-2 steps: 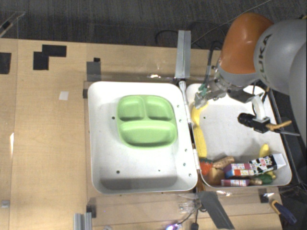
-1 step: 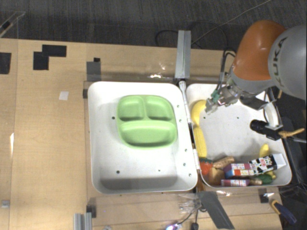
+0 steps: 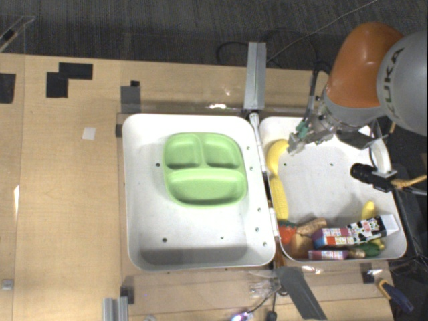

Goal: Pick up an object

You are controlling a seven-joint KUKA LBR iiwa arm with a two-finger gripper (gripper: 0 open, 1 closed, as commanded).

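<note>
Crowded along the near wall of the right bin (image 3: 398,245) lies a heap of small things: a printed carton (image 3: 366,229), a flat pack (image 3: 332,235) beside it, a brownish lump (image 3: 311,228) and a red piece (image 3: 287,235) toward the bin's near left corner. Along that bin's left wall runs a corn cob (image 3: 279,196), and just beyond it, at the far left corner, a banana (image 3: 275,154). The left bin (image 3: 144,199) next door holds a green divided plate (image 3: 203,168). On the worktop (image 3: 60,179) nothing else matters for the job. The gripper (image 3: 296,142) hangs over the far part of the right bin, just beside the banana, with the grey arm (image 3: 364,69) and its orange band behind it. Its tips blur into the bin floor, so I cannot tell whether they are spread or pressed together, and nothing can be seen between them. This reads as the approach step: the tool is low near the banana but no grasp is evident. The next move seems to call for settling squarely over the banana, or another item, closing on it and lifting clear of the bin wall; the fruit's place hard against the corner could make that awkward.
</note>
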